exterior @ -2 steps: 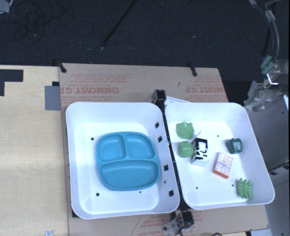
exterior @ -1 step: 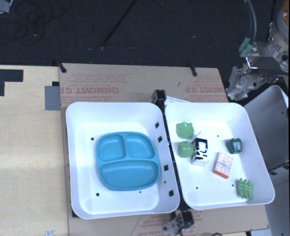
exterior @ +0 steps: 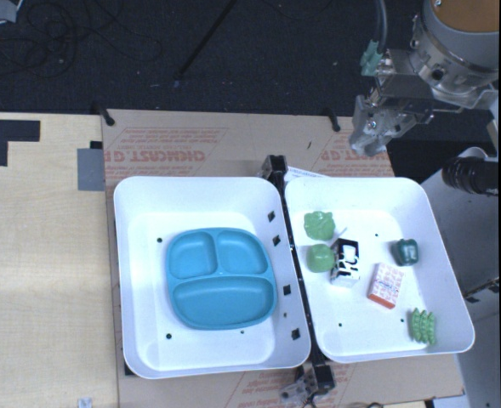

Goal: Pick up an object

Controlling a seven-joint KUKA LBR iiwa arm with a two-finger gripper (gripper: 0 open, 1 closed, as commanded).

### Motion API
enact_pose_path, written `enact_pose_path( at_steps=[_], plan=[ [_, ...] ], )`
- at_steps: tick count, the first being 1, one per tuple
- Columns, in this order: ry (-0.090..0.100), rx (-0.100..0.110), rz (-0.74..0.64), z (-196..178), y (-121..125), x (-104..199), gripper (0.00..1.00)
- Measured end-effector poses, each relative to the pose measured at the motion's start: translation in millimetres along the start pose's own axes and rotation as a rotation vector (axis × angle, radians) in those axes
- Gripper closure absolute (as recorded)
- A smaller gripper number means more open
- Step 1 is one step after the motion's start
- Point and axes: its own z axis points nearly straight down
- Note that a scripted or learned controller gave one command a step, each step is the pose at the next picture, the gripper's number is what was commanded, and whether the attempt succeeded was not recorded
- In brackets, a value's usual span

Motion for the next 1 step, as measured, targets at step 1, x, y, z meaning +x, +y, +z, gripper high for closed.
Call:
enact_pose_path(
  at_steps=[1],
  plan=[
    [0.0,0.005,0.0,12.7,-13.4,41.0,1.0]
  ],
)
